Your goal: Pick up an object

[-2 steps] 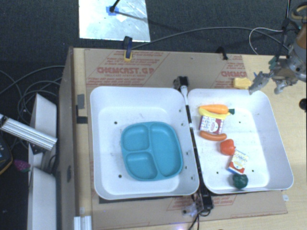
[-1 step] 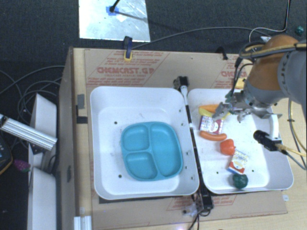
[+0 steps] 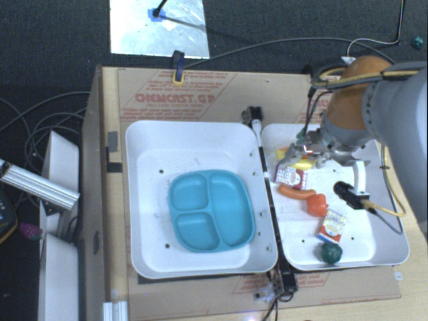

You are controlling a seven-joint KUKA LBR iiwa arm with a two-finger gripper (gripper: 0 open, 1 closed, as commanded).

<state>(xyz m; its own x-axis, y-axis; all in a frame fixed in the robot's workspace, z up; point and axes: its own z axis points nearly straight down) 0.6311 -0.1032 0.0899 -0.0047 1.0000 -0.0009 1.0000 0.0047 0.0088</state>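
Where the gripper (image 3: pixel 302 151) hangs at the right bin's (image 3: pixel 388 246) upper left, finger state unclear, a carrot (image 3: pixel 296 192) lies crosswise below.

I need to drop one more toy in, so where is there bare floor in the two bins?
Left bin: a bare band rings the blue tray, widest along the far wall. Right bin: crowded near the divider around the orange carrot, small carton and green ball; its near right corner is bare.

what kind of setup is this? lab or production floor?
Most likely a research lab bench for grasping trials: two white bins on a cardboard sheet, toy-like items such as a blue divided plate and a green ball, loose cables around, robot arm overhead.
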